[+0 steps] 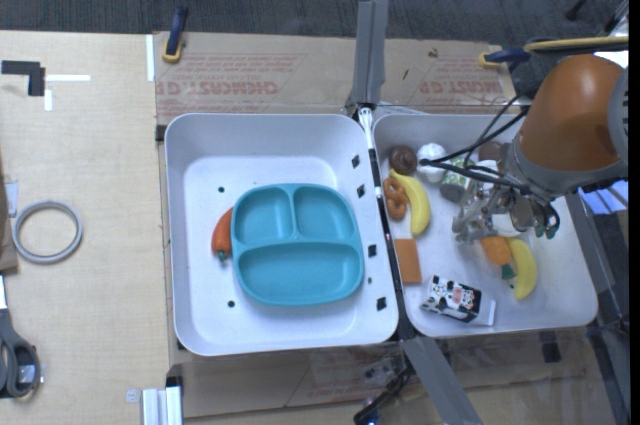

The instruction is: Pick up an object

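Observation:
My gripper (478,225) hangs low in the right bin (560,313), just left of an orange piece (497,249) and a yellow banana (522,269). The arm's orange band sits above it at the right. Further left in that bin lie another banana (414,200), a brown pretzel-like piece (396,201), a dark round chocolate-coloured item (402,159), a white object (432,156), an orange block (407,261) and a small printed carton (455,298). Nothing shows between the fingers that I can make out.
The left bin (190,303) holds a teal divided plate (297,243) with an orange carrot (221,235) at its left side. A grey tape ring (43,231) and scissors (18,365) lie on the bench at the left. A divider runs between the bins.

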Motion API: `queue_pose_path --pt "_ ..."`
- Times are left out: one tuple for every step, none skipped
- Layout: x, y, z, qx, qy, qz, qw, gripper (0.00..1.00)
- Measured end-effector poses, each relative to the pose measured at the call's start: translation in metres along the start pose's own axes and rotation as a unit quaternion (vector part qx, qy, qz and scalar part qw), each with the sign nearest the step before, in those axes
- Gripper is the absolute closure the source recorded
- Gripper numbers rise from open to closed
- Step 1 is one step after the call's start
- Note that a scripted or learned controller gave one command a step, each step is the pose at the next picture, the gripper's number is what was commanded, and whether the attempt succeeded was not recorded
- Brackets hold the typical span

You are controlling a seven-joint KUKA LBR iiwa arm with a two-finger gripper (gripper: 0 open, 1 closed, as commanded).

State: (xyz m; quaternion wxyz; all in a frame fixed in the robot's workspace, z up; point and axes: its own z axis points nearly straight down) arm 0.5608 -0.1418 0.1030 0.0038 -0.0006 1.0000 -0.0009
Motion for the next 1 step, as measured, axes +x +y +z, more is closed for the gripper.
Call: queue_pose_path --pt "0.0186 0.0409 -0.0714 0.000 0.003 0.184 0.9829 1.00"
